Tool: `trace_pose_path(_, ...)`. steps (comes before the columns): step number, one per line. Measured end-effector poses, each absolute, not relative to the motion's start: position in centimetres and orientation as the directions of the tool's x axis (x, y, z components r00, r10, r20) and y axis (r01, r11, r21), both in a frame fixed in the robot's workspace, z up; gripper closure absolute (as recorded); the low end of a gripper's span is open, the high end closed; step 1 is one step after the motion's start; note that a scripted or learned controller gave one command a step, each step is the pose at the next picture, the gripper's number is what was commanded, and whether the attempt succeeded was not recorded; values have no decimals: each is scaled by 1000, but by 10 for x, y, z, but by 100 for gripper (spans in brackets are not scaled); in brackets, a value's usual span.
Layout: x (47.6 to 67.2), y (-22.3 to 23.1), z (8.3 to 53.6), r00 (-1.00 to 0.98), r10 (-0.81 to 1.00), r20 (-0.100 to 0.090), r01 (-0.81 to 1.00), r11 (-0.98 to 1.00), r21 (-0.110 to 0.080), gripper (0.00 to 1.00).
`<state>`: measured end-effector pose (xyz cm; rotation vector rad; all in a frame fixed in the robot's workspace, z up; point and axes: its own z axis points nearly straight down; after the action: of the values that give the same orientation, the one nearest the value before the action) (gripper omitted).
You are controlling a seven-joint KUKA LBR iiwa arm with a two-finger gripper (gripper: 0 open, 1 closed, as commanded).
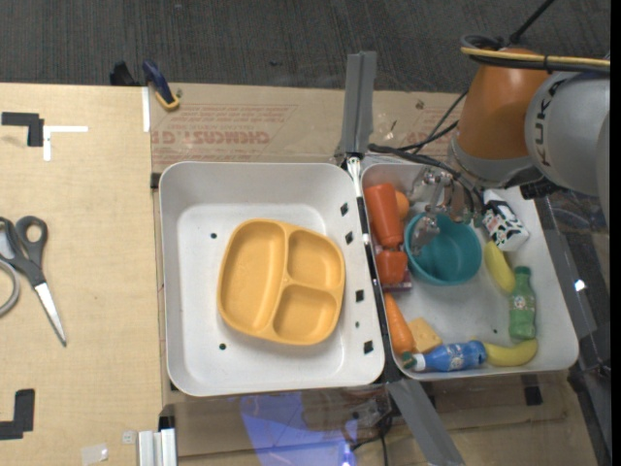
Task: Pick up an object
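Note:
The right bin (558, 289) holds a teal bowl (448, 256), an orange cylinder (385, 212), a small orange block (392, 266) and a carrot (399, 325). It also holds a yellow wedge (424, 336), a blue bottle (452, 357), two yellow bananas (511, 353) (499, 268), a green bottle (523, 304) and a black-and-white carton (504, 223). My gripper (441, 198) hangs at the far edge of the teal bowl, just over its rim, with the orange band (495, 115) above it. I see nothing held in it.
The left bin (184, 289) carries a yellow divided plate (281, 282). A grey divider (357, 115) runs between the bins at the back. Scissors (35, 272) lie on the wooden bench at the far left, and a blue clip (160, 84) sits near the cardboard.

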<state>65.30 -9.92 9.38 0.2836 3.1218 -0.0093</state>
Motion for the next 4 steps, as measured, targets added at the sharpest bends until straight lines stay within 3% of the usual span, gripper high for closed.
trace_pose_path(1, 603, -139, 93, -989, -149, -4, -149, 989, -1, 0)
trace_pose_path(2, 558, -191, 93, -976, -219, -4, -219, 976, -1, 0)
trace_pose_path(3, 561, -188, 104, -975, -220, -12, -220, 976, 1, 100)
trace_pose_path(4, 633, -182, 298, -999, -41, -5, -41, 999, 0, 100)
